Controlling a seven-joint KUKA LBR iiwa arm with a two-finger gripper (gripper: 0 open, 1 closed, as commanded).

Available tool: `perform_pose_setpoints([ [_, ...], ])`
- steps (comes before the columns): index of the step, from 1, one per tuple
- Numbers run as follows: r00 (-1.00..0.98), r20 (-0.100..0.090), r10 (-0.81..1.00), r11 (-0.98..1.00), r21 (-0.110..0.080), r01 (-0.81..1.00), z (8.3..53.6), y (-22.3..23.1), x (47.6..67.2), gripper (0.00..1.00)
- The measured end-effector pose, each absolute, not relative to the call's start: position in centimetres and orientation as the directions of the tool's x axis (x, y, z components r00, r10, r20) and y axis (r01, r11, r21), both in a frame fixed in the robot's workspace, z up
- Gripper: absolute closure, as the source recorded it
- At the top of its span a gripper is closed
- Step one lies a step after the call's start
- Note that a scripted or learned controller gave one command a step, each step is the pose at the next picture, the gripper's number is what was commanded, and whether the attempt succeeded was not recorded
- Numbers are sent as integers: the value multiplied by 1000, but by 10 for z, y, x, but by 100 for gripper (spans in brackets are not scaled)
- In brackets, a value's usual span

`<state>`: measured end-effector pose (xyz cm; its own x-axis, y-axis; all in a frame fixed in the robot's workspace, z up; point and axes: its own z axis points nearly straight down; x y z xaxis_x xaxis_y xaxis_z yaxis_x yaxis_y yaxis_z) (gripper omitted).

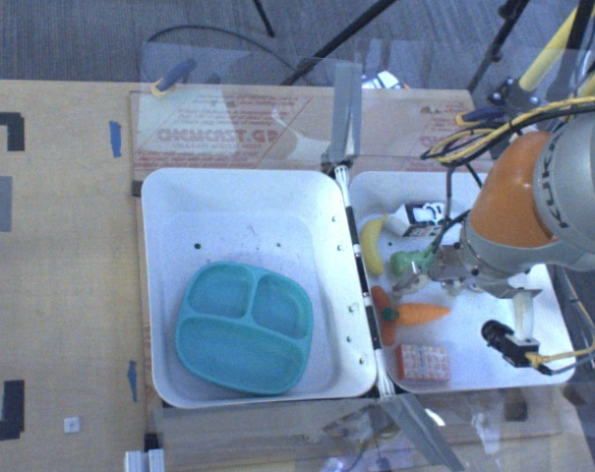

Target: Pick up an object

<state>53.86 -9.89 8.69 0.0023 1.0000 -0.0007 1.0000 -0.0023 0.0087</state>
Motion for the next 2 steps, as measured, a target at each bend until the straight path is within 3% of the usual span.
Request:
perform_pose_setpoints([
  [1,4,0,1000,-4,11,1000,96,-100,540,100],
  [2,4,0,1000,-4,10,1000,96,-100,540,0],
])
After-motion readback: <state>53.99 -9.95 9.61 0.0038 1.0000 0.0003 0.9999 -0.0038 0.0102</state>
